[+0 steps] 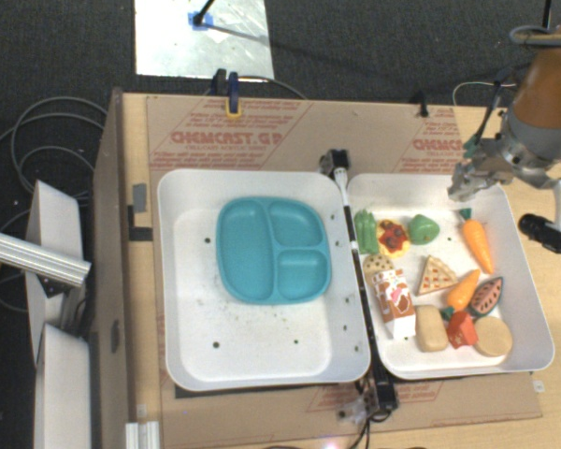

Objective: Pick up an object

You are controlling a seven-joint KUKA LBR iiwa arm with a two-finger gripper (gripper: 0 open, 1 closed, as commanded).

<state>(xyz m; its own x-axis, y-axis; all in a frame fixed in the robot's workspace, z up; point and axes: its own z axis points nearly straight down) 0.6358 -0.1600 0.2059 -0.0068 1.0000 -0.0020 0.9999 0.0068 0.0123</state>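
Camera view: hand (pixel 465 187) hovers above carrot (pixel 478 242), holding nothing.

Red lettering reading "CHEMCAST GP" running across the brown protective sheet (pixel 262 129) behind the left bin, the same red brand mark showing slanted and partly cut off at the sheet's far right, smaller print beneath both staying too blurred to read

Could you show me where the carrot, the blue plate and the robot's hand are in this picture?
carrot (pixel 478 243): camera view, middle of its orange body.
blue plate (pixel 236 251): camera view, bare floor of its big left compartment.
hand (pixel 467 184): camera view, grey tip above the right bin's far edge.
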